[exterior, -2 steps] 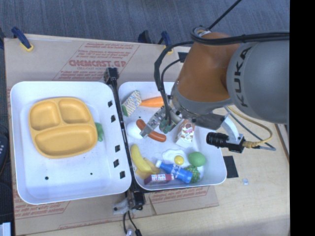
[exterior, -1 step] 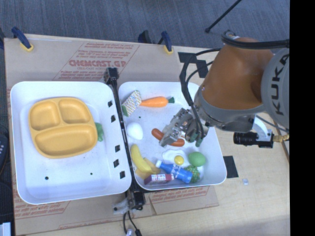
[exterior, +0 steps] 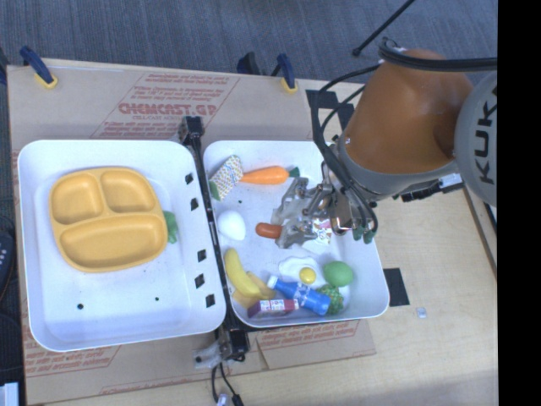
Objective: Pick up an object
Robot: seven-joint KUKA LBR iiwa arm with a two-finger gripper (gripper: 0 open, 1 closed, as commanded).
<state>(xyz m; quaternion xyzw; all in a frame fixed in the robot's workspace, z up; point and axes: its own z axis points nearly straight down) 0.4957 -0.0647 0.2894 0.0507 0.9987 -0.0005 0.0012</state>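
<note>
White right bin (exterior: 254, 152) holds carrot (exterior: 265, 175), egg (exterior: 231, 225), banana (exterior: 239, 276), bottle (exterior: 300, 294) and sausage (exterior: 268, 231). Gripper (exterior: 297, 221) sits low at the sausage's right end (finger state: cannot tell). Left bin (exterior: 34, 252) holds 1 yellow tray (exterior: 107, 218).

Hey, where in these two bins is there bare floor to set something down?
Left bin: bare white floor below and right of the yellow divided tray. Right bin: a small patch between the carrot and the egg. Its lower half is crowded around the banana, bottle and gripper.
</note>
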